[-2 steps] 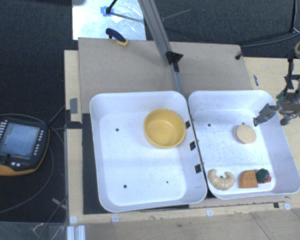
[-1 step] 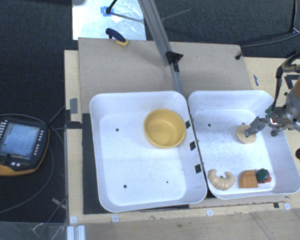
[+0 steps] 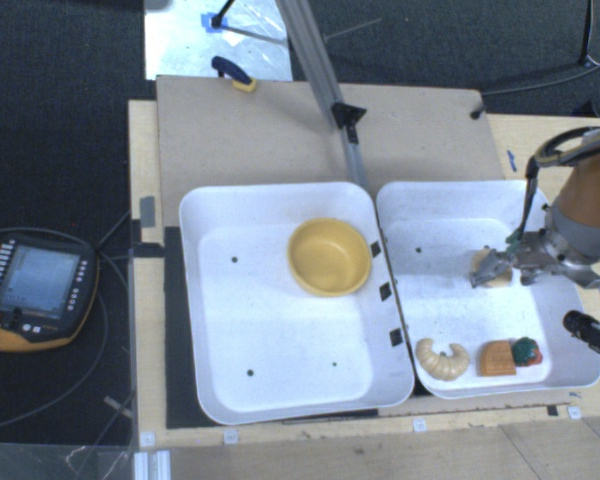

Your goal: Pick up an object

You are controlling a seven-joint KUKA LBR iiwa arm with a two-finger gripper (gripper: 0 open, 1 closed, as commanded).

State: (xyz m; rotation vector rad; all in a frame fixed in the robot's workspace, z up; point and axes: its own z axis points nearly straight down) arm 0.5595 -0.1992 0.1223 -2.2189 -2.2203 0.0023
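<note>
My gripper (image 3: 488, 268) reaches in from the right and sits low over the middle of the right bin (image 3: 450, 203). A small pale object (image 3: 499, 278) lies right under its tip, partly hidden by it. Whether the gripper touches that object is unclear. Along the right bin's front edge lie a curved cream pastry-shaped piece (image 3: 442, 359), an orange square piece (image 3: 497, 358) and a small dark green object (image 3: 526, 350). A yellow bowl (image 3: 328, 256) stands upright at the back right of the left bin (image 3: 240, 358).
A slanted metal pole (image 3: 315, 53) comes down to a black clamp behind the bins. A handheld control pendant (image 3: 32, 290) lies on the floor at the left. The divider between the two bins carries small black clips (image 3: 385, 290).
</note>
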